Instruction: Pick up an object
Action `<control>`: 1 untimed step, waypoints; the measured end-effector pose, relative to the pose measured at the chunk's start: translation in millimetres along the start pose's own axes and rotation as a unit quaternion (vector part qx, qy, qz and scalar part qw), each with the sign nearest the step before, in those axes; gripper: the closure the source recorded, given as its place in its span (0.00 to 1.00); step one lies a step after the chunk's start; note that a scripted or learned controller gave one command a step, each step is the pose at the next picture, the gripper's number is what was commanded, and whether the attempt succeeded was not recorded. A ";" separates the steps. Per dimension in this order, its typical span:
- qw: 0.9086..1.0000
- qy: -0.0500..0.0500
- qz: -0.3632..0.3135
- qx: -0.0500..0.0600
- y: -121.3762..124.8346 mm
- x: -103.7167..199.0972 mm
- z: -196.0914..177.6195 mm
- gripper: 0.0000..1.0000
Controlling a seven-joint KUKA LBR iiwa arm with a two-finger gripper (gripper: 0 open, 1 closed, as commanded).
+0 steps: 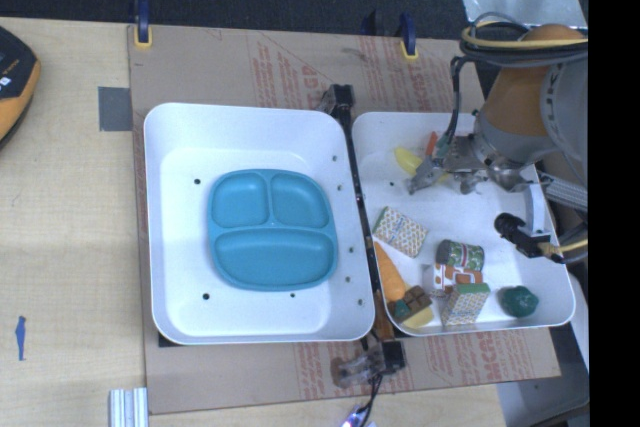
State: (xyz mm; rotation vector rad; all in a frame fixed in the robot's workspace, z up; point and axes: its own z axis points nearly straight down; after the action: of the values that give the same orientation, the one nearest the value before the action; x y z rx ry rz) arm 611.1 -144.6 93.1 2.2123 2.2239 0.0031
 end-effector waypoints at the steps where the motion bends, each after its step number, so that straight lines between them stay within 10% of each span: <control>1: 1.000 -0.001 0.000 0.001 -108.4 20.8 -0.3 0.00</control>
State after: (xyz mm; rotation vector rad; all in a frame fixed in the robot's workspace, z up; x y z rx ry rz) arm 502.6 -124.4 92.9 2.2127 2.2239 -0.0014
